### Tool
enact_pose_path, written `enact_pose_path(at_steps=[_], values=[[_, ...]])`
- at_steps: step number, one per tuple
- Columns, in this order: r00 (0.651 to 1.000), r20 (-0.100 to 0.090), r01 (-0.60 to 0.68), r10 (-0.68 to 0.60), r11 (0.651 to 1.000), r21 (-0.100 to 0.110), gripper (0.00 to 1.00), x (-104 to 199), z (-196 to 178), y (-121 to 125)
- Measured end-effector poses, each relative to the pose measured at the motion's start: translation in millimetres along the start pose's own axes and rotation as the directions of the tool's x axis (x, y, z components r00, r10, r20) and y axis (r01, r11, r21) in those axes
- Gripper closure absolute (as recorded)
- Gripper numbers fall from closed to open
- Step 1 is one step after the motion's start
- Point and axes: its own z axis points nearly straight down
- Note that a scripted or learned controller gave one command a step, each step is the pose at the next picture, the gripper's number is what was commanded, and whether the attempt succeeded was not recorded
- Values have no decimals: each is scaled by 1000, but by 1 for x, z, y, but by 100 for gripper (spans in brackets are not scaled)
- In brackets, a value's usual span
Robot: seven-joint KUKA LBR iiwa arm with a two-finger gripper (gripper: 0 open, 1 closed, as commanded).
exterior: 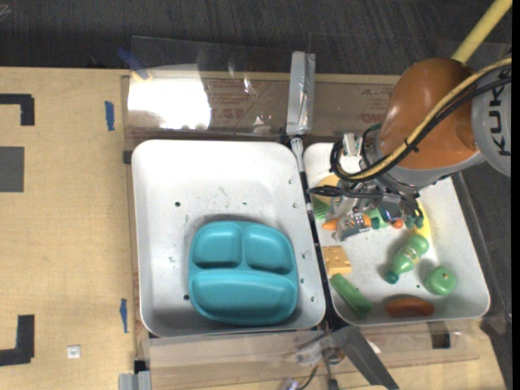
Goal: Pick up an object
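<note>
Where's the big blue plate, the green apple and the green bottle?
Blue plate point(242, 273): camera view, left bin, point on the middle of its divided top.
Green apple point(441, 280): camera view, right bin, point on its round body.
Green bottle point(404, 258): camera view, right bin, point on its body.

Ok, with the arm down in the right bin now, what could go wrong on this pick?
1. The pincer sits low among small crowded toys by the bin's left wall; it may clip several or none.
2. The orange-banded wrist hides the bin's top, so a grasp there can't be confirmed.
3. The green toy bottle, green apple and green pickle-shaped piece look rounded and could roll away if nudged.
</note>
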Motion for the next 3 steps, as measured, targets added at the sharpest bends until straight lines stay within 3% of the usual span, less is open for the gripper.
enact_pose_path(at_steps=[1, 2, 3], values=[[1000, 0, 1, -1, 1000, 1, 100, -68, -62, 13], [913, -1, 409, -409, 913, 2, 100, -82, -110, -50], [868, -9, 496, -496, 868, -8, 100, -104, -44, -79]])
